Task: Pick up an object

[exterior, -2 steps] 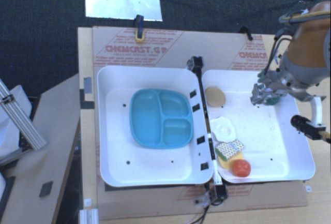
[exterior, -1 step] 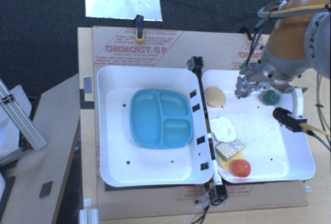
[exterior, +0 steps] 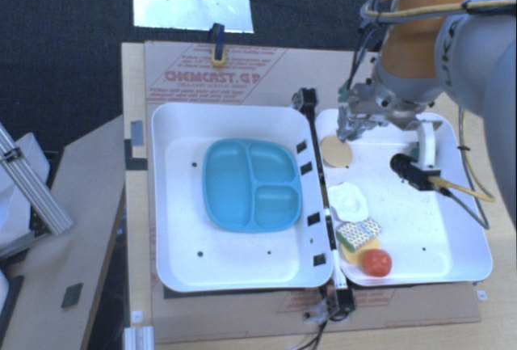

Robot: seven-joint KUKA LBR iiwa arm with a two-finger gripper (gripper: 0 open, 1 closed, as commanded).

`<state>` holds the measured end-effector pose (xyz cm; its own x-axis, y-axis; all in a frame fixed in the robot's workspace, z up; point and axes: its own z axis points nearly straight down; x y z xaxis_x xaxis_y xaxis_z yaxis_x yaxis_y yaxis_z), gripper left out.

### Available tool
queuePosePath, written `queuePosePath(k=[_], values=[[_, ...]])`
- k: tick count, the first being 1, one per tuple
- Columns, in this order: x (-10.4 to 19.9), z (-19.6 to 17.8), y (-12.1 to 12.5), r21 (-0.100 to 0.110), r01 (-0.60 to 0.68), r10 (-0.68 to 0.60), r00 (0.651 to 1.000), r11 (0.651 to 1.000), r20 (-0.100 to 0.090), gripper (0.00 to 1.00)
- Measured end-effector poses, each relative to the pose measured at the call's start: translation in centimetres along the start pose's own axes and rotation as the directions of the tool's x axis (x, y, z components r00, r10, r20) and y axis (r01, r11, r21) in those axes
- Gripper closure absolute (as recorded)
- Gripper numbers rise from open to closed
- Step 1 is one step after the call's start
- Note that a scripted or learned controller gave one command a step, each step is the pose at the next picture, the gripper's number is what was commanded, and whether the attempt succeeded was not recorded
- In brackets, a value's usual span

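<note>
Two bins logged: left bin (exterior: 178,179) occupied by blue plate (exterior: 250,184) | gripper (exterior: 347,130) positioned over right bin (exterior: 452,211), just beside tan disc (exterior: 336,152) | opening cannot be told; nothing seen held | red ball (exterior: 376,262) noted at near edge

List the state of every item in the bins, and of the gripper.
blue divided plate: flat, right way up, in the left bin.
tan disc: flat, far left corner of the right bin.
white flat piece: lying flat, apart from the disc.
checkered block: lying tilted, beside the tomato.
red tomato: resting near the front wall.
gripper: low, just beyond the tan disc; grip cannot be told.
</note>
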<state>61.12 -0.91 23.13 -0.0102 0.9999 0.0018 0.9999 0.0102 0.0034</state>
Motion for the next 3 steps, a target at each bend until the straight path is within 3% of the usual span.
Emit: queuePosePath(k=[1, 2, 3], values=[[5.5, -0.7, 1.6, -0.001, 0.0, 0.0, 1.0, 1.0, 0.0, 1.0], [10.8, -0.6, 1.6, 0.001, 0.0, 0.0, 1.0, 1.0, -0.001, 1.0], [10.4, -0.6, 1.7, 0.001, -0.005, 0.005, 1.0, 1.0, 0.002, 0.0]])
